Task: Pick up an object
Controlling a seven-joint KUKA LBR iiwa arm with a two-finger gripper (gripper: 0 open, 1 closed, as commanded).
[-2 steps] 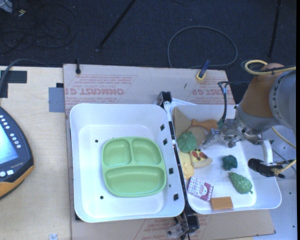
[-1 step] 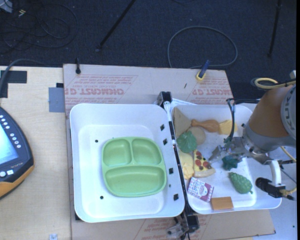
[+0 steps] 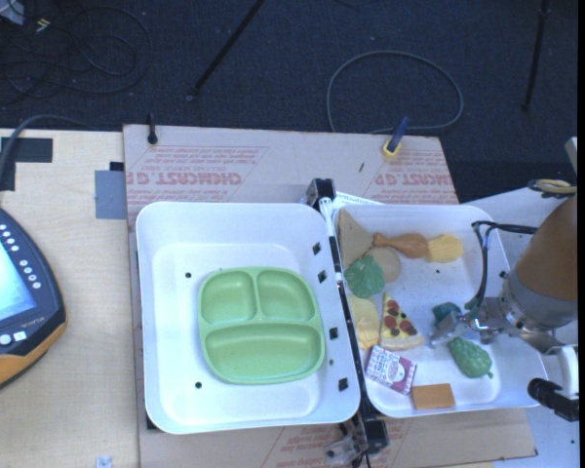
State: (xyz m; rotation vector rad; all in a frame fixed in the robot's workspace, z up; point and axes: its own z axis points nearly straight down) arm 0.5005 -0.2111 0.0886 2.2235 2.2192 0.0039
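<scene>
- Grey robot arm with an orange band (image 3: 556,261) is reaching in from the right over the right-hand shallow white bin (image 3: 497,232), and much of it is being cut off by the picture's edge.
- Its two-finger gripper (image 3: 455,326) is hanging low in that bin, beside a small teal toy piece (image 3: 445,312) and a dark green toy vegetable (image 3: 470,358); the metal parts are blurring together, so whether the jaws are wide, narrow or holding anything cannot be told.
- Whether the gripper is touching the teal piece is also too unclear to say.
- Other toys are lying in the same bin: a toy chicken drumstick (image 3: 402,244), a yellow block (image 3: 447,249), a round green toy (image 3: 365,277), a toy pizza slice (image 3: 398,324), a small pink-and-white packet (image 3: 390,369) and an orange flat block (image 3: 432,396).
- A light green divided plastic plate (image 3: 260,325) is sitting in the left-hand white bin (image 3: 166,261).
- A handheld control pendant (image 3: 5,295) is lying on the bench at far left, partly cropped.
</scene>
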